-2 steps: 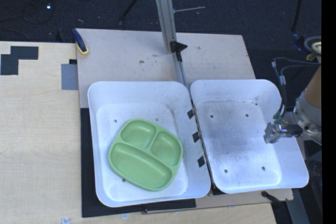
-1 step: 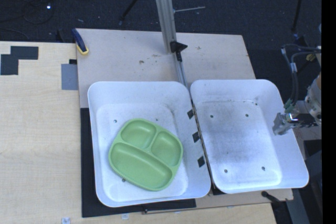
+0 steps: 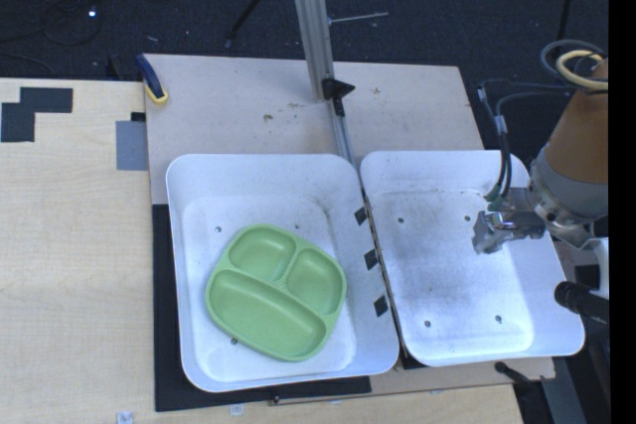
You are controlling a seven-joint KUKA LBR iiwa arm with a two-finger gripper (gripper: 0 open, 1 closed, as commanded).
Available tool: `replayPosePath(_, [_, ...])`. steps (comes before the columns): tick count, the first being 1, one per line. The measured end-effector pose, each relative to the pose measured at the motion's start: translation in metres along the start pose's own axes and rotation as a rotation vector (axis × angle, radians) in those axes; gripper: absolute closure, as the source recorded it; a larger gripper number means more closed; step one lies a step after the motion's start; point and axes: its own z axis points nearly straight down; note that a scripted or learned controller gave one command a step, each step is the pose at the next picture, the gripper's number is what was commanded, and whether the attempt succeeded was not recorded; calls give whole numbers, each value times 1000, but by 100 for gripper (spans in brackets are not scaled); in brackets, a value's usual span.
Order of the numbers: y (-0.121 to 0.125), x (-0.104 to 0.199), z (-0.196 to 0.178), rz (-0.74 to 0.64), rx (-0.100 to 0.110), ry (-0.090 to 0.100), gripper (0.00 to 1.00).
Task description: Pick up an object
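A green divided plate (image 3: 276,290) lies flat in the left white bin (image 3: 189,194), toward its front. The right white bin (image 3: 437,213) has a scuffed, greyish floor with nothing lying on it. My gripper (image 3: 489,234) hangs over the right side of the right bin, well away from the plate. The arm, with its orange band, comes in from the right edge. The fingers are small and blurred, and nothing shows between them.
An upright aluminium post (image 3: 313,25) stands behind the gap between the bins. A blue and yellow tool (image 3: 152,79) lies at the bench's back left corner. Black clips (image 3: 370,258) line the seam between the bins. Cables trail across the dark floor behind.
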Motion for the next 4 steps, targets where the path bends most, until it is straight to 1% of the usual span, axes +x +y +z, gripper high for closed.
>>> replayPosePath(1, [20,48,3,0,-1,-1,100])
replayPosePath(2, [35,104,17,1,1,-2,100])
replayPosePath(3, [43,161,29,0,1,-2,100])
replayPosePath(4, [51,218,19,-1,-1,-3,100])
